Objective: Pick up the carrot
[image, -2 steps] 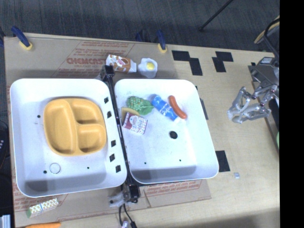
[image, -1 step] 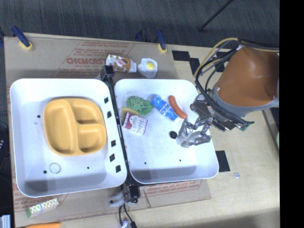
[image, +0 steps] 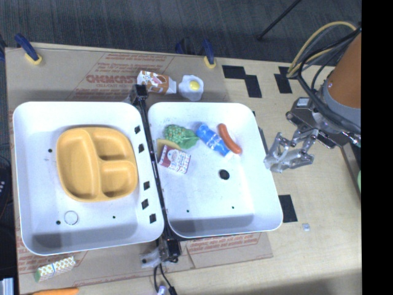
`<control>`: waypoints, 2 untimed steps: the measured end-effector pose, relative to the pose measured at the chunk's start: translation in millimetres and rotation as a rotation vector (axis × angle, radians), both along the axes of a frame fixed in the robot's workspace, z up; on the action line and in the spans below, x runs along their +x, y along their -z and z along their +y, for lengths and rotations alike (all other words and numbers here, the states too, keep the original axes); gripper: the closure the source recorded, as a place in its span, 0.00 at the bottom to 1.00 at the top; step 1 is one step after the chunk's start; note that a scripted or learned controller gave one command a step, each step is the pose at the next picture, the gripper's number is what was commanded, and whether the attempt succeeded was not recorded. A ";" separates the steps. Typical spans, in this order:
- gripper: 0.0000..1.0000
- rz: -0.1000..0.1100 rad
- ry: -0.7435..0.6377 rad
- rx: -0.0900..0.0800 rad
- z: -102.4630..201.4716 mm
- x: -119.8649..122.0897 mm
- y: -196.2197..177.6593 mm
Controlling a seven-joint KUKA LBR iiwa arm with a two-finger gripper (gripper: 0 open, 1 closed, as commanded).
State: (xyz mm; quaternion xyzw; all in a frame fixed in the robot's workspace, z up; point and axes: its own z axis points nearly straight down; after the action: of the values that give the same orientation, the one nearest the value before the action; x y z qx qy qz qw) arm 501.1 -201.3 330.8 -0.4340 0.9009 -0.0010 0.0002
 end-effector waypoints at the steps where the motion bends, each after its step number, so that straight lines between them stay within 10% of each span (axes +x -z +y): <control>1: 1.00 0.000 -0.244 0.000 -9.4 -1.4 -67.4; 2: 1.00 0.006 -0.356 0.005 -0.8 -25.1 114.4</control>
State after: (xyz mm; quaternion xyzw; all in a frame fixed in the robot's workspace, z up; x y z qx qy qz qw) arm 476.0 -202.1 216.4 -0.5867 0.8098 0.0024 -0.0012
